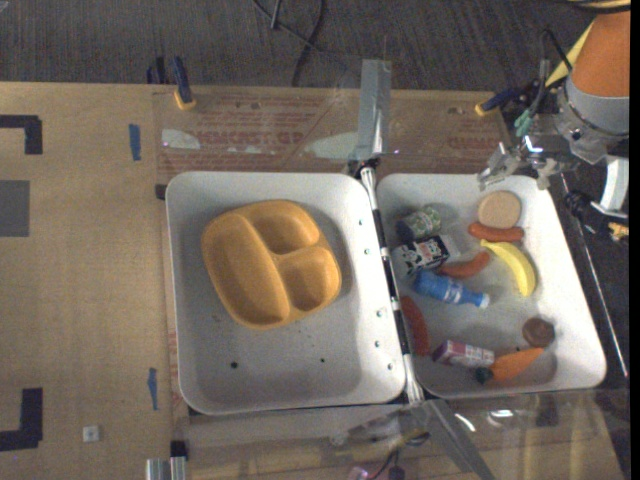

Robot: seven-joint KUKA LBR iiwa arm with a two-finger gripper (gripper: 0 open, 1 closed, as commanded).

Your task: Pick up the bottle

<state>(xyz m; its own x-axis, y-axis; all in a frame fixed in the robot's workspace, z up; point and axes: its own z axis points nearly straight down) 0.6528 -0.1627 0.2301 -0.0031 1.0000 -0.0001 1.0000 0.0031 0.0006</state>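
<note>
Nearest my camera, an orange carrot (516, 364) and a small carton (462, 352) lie at the front of the right bin (585, 363). Mid-bin, the blue bottle (450, 290) lies on its side, between a cow-print carton (424, 254) and a red sausage (414, 324), near a banana (514, 266). Left bin (190, 368) carries a yellow divided plate (270, 262). I see the hand (518, 165) above the right bin's far rim, well apart from the bottle, fingers apparently spread, holding nothing
</note>
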